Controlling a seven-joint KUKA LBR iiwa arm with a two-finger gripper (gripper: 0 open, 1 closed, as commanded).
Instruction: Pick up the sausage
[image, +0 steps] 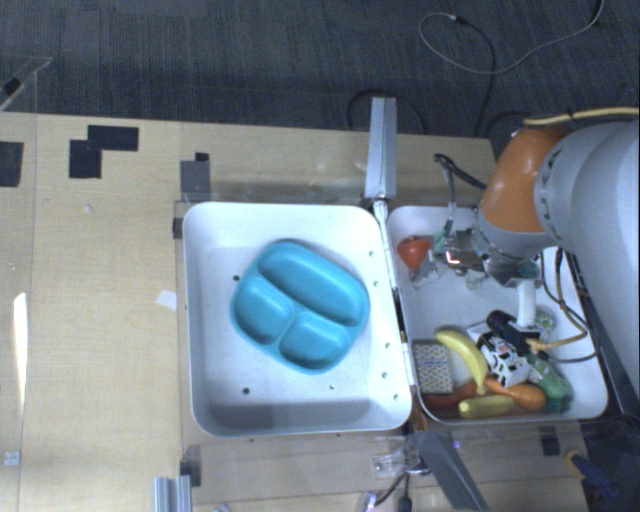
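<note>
The sausage (452, 405), dark reddish-brown, lies at the near edge of the right bin (592, 405), touching a yellow piece (486, 406) and just beside a banana (466, 355) and a carrot (520, 394). The left bin (205, 300) holds a blue divided plate (300, 305). Farther back, a tomato (414, 250) sits near the tool (455, 258); whether the tool is open or closed cannot be determined.

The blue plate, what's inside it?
Nothing lies in the blue plate; its three hollows look bare. It sits in the left bin. What is under the plate is covered, so I cannot tell.
</note>
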